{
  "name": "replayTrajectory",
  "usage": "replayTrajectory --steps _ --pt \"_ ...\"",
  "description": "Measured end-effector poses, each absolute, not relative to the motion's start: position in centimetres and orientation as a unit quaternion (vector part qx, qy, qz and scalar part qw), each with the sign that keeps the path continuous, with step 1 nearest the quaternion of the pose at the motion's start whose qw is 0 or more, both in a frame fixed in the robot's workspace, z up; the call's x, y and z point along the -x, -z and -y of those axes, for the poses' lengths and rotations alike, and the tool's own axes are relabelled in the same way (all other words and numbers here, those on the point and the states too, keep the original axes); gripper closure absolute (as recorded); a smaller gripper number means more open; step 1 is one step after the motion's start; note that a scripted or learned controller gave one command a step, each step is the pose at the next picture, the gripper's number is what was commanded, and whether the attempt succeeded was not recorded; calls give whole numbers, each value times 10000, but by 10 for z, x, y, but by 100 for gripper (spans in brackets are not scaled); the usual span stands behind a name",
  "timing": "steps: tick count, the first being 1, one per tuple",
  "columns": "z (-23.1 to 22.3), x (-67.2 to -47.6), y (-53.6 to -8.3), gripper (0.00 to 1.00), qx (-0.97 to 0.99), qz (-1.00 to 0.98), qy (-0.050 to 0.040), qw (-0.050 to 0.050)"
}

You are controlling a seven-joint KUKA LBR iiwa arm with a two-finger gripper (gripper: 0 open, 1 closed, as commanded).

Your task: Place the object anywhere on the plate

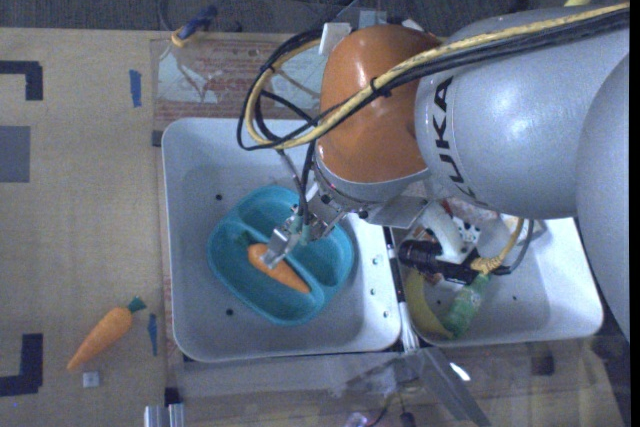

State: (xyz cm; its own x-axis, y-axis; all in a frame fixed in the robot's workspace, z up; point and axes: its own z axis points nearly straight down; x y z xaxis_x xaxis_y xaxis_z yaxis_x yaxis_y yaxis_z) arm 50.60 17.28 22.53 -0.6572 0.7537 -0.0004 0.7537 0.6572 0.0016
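Placing step, lower centre: gripper (284, 248) pinched carrot (277, 268) over plate (232, 245). Next: release needed, then lift clear.

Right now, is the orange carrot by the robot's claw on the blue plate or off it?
On it. The carrot lies inside the blue plate, in the left white bin, with the gripper right over its upper end.

A teal plate (240, 260) is showing an orange object (285, 275) inside a white bin (190, 175); another orange carrot (100, 337), green-topped, is lying on the tan counter (70, 215).
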Motion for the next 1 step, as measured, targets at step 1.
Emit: replayTrajectory --steps 1 --pt "-166 -540 -244 0 -3933 -9194 -11 14"
